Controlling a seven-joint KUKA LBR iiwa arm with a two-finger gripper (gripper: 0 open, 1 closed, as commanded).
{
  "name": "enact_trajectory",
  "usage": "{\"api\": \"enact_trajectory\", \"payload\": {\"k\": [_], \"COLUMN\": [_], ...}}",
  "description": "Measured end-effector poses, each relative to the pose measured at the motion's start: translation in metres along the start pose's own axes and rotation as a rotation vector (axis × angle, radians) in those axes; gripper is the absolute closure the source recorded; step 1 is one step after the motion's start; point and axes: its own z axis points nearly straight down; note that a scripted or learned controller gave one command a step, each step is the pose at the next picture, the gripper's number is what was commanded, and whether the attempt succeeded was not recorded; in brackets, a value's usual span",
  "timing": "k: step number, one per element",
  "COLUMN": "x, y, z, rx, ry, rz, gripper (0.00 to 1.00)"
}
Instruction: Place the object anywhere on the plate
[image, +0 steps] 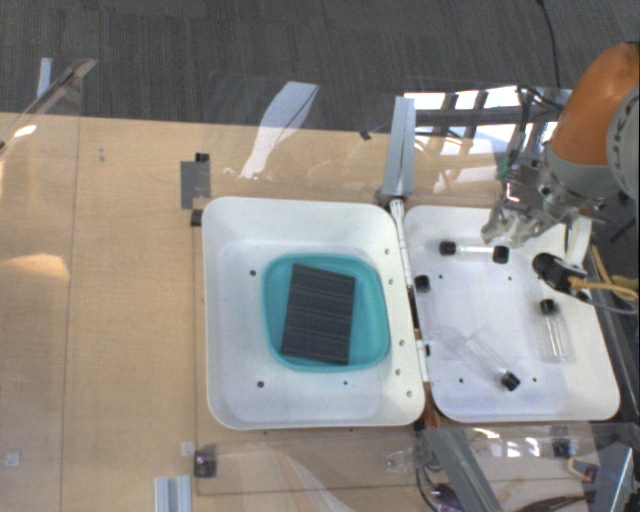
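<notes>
Hovering over the upper part of the right-hand shallow white plastic bin (600, 395), the end effector (512, 228) hangs below the grey arm with its orange band (598, 95); whether it is spread, pressed together or pinching anything I cannot tell, since that part of the tool is small and cluttered by cables.

A dark grey ribbed rectangular slab (319, 313) already lies on the teal rounded-square plate (372, 335), which sits in the left-hand shallow white bin (225, 330). If that slab is the task's object, the placing looks done. The slab lies well apart from the end effector, to the left and lower in the view, across the wall between the two bins. Its long axis runs roughly top to bottom in the view, tilted slightly.

Nearer the end effector, inside the right bin, are several clear tubes with black caps: one (470, 248) lies just left of the tool, crosswise; another (552, 328) lies below it, lengthwise; a third (490, 353) lies slantwise toward the bin's lower edge. Any move toward the plate would have to travel leftward over the divider.

No brand, label or legible writing appears on the worktop (100, 300), the bins or the objects.
</notes>
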Motion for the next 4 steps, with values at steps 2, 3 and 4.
{"api": "enact_trajectory", "payload": {"k": [2,3,4], "x": [0.129,0.129,0.053], "y": [-0.097,-0.096,-0.095], "z": [0.007,0.007,-0.068], "rx": [0.004,0.004,-0.003], "ry": [0.001,0.001,0.001], "rz": [-0.108,-0.107,-0.029], "gripper": [1.0,0.0,0.0]}}
